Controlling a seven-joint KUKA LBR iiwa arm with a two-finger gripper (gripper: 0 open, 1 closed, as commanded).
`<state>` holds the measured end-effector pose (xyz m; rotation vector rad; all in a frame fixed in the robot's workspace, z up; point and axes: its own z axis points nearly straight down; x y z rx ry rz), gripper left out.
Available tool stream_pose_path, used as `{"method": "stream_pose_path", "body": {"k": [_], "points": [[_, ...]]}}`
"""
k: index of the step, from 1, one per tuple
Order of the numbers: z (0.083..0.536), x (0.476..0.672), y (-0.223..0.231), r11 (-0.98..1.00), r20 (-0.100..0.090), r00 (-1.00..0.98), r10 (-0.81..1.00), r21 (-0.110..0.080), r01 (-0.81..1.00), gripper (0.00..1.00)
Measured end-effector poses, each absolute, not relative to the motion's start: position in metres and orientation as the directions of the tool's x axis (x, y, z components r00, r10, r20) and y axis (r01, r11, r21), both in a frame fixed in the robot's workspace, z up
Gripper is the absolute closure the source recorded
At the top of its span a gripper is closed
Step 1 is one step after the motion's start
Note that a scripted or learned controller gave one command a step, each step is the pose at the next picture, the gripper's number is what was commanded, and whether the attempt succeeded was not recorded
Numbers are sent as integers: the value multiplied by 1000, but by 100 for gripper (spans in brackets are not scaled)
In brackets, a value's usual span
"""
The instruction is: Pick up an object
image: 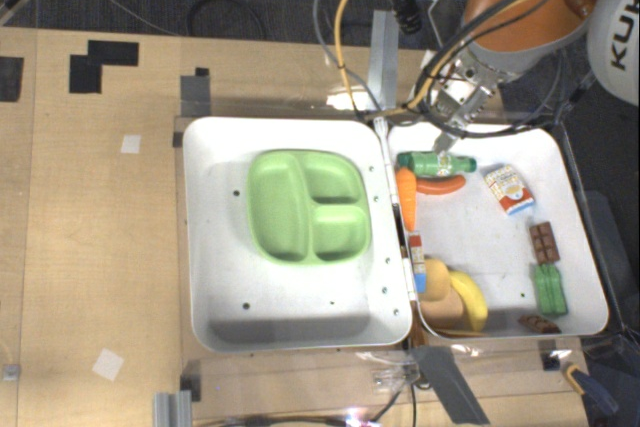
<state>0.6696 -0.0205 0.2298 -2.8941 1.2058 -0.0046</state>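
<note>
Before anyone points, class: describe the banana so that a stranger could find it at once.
Look in the right bin, along its near edge by the wall shared with the left bin. The banana lies there, curved and plain yellow, against a tan block.

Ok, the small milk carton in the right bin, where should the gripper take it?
Take the milk carton across its narrow width, coming straight down from above. It lies flat and slightly slanted on the right bin's floor, with open floor all around it, so its long edges look free for the fingers.
</note>
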Motion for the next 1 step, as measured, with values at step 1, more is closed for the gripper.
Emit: {"method": "stream_pose_path", "body": {"k": [1], "points": [[231,670,-33,-555,-1,555,-832,-7,-832,100]]}}
